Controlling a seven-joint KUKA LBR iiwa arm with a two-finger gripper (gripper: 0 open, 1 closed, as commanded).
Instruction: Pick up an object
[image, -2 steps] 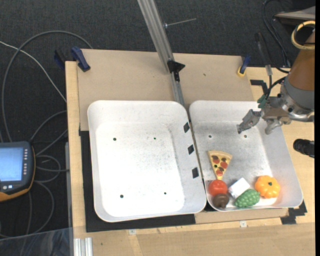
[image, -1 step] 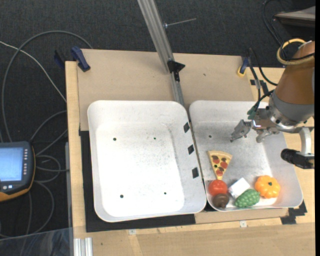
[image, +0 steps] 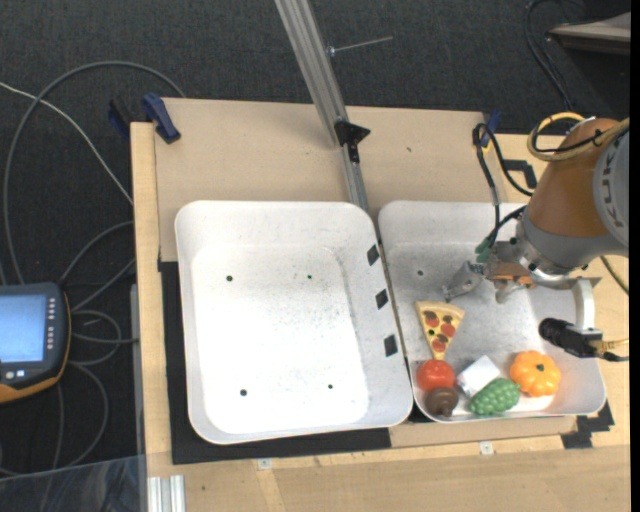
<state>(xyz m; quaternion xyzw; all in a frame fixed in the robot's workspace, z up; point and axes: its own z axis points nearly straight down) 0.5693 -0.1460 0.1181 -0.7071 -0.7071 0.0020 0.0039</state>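
Camera view is showing the pizza slice (image: 440, 327) lying flat near the middle of the right bin (image: 425, 235), and my gripper (image: 462, 285) is hanging just above and beside it, toward the bin's far edge. My jaws are standing slightly apart and are gripping nothing. Along the bin's near edge a tomato (image: 435, 375), a brown ball (image: 441, 400), a white block (image: 477, 374), a green bumpy piece (image: 495, 397) and an orange pumpkin (image: 535, 373) are sitting close together. The left bin (image: 200, 225) is lying alongside.
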